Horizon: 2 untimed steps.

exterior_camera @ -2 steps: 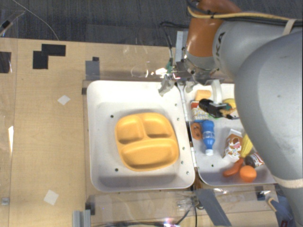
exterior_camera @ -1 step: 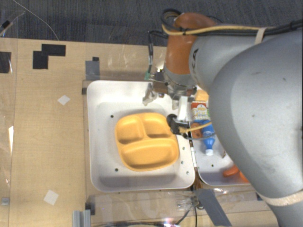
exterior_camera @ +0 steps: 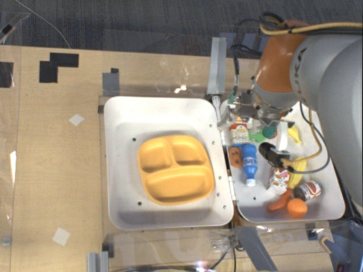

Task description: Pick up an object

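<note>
The right bin holds several small things. Among them are a blue bottle, a red-and-white carton, a green piece, a yellow banana, an orange ball, a can and a brown round piece. My gripper hangs low over the far left part of this bin, just above the carton. Nothing can be seen held in it. The wrist hides the bin's far end.
The left bin holds a yellow divided tray. A raised wall separates the two bins. The grey arm with its orange band covers the right bin's far right side.
</note>
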Tool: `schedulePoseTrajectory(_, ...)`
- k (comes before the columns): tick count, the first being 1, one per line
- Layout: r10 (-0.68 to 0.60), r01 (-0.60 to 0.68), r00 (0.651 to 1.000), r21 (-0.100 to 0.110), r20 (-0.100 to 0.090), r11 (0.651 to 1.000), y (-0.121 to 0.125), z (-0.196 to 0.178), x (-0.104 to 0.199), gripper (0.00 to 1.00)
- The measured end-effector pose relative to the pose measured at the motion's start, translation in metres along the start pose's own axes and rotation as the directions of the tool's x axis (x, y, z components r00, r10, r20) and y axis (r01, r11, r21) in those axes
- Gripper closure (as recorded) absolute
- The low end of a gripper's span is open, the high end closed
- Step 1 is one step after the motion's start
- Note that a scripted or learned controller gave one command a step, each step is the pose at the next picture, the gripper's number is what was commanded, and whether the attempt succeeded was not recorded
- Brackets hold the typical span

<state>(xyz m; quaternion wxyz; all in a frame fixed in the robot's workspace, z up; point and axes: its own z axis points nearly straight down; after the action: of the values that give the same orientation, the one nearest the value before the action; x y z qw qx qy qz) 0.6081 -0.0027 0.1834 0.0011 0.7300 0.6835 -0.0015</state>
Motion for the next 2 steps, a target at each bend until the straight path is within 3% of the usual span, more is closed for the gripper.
schedulePoseTrajectory(1, -0.007, 0.007, 1.000, 0.002, -0.003, 1.000, -0.001, 0.001, 0.005, 0.00)
schedulePoseTrajectory(2, 0.076, -0.076, 0.997, 0.004, -0.004, 0.997, -0.094, 0.002, 0.076, 0.00)
